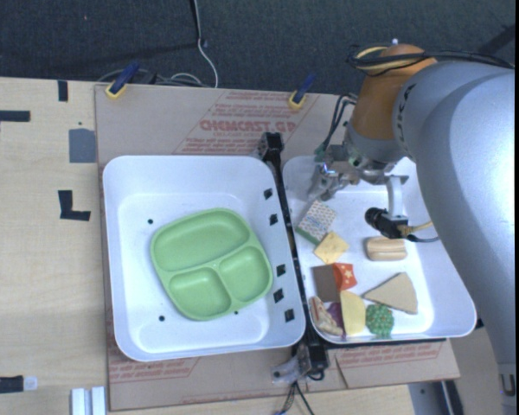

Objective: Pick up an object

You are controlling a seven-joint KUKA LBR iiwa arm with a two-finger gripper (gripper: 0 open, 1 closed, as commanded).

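Toy food pieces lie in the right bin [454,314], the green-patterned packet [316,221] just beneath the jaws [326,182], looking light, flat and best pinched across its narrow edges; jaw state cannot be told.

Even, soft overhead light, faint shadows, mild glare on white bins [121,188], slight overall softness.

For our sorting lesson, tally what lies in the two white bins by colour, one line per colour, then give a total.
Green: 3, divided plate, broccoli piece, pale green packet
Yellow: 2, cheese wedge, yellow slice
Tan: 2, bread roll, bread triangle
Brown: 1, brown square
Red-orange: 1, small piece
Mixed reddish: 1, piece at near edge
Total: 10
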